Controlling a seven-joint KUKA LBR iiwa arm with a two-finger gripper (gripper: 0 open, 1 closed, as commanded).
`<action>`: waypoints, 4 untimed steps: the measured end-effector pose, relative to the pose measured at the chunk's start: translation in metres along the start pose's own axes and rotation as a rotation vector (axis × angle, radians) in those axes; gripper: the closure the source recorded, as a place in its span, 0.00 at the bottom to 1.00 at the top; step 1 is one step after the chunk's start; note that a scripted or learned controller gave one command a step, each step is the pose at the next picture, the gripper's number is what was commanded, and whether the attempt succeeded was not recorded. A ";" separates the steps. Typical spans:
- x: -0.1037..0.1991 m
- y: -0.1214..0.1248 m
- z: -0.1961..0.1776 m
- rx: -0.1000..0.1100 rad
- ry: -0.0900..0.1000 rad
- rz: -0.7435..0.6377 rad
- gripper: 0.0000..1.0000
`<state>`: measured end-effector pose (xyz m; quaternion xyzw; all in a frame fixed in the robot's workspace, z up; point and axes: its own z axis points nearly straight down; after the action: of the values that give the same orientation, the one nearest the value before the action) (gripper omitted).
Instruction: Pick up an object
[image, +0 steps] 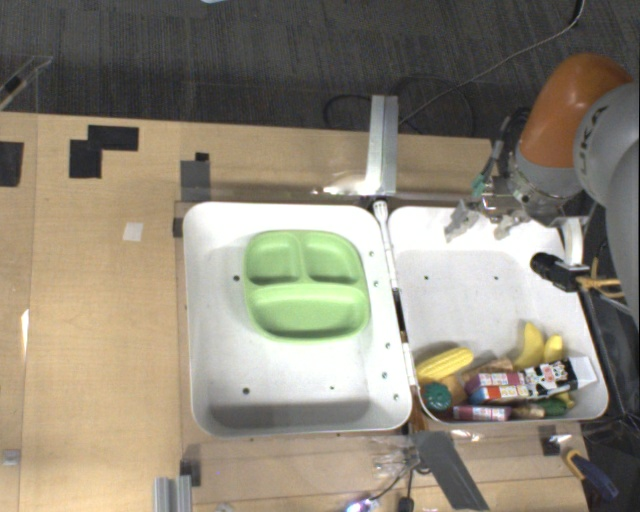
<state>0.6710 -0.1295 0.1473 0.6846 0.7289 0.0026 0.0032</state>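
**Grey arm hangs over right bin, claw open**

Grey arm (590, 130) w/ orange band reaches in from the right; its claw (480, 222) sits above the right bin's (450, 300) far edge, fingers spread, nothing btwn them. Objects crowd that bin's near corner: corn (445, 361), banana (532, 345), cartons (520, 382), a teal ball (436, 397), all well apart from the claw. Left bin (215, 330) holds a green tray (305, 283) w/ three compartments. Both bins rest on a wood tabletop (90, 330).
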 end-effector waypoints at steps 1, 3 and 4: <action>0.005 -0.020 0.058 -0.003 0.000 -0.174 0.00; 0.043 -0.113 0.055 -0.008 -0.001 0.112 0.00; 0.040 -0.029 0.058 -0.003 0.000 0.149 0.00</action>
<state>0.6401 -0.0913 0.0889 0.7368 0.6761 0.0040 0.0043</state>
